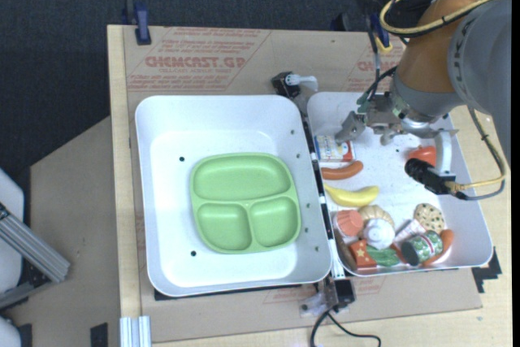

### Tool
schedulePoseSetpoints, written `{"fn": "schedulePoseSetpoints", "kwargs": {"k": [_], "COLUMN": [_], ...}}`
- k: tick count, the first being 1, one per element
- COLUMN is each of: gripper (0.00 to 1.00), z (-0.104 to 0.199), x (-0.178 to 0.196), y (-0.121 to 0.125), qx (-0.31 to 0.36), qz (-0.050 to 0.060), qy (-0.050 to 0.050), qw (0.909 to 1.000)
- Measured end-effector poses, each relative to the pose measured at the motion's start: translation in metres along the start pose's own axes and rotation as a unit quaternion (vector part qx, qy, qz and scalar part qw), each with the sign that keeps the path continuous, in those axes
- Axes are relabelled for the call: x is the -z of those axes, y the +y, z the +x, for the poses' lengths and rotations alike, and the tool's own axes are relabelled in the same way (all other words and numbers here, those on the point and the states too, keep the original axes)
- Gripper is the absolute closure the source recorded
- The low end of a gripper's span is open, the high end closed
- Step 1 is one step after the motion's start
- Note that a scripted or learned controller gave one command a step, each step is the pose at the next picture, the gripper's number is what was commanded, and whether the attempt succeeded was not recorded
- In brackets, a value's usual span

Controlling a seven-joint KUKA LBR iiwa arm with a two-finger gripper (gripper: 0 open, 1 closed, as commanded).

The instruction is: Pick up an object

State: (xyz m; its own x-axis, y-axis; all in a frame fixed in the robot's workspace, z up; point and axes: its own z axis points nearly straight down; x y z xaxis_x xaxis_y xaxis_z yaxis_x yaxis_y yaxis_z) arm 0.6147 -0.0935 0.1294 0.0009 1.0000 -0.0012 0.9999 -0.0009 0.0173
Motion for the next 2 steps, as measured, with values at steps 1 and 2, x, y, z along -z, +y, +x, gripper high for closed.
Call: {"fn": "schedulePoseSetpoints", "kwargs": {"k": [1, 2], "gripper": [0.00, 1.00], "z": [-0.013, -0.012], "x": [-0.046, -0.033], "y": [-0.083, -0.078], "qx": [-0.001, -0.001], "qz": [0.014, 0.008], "qy": [0.002, 0.001], "qw": [0.9999, 1.0000]}}
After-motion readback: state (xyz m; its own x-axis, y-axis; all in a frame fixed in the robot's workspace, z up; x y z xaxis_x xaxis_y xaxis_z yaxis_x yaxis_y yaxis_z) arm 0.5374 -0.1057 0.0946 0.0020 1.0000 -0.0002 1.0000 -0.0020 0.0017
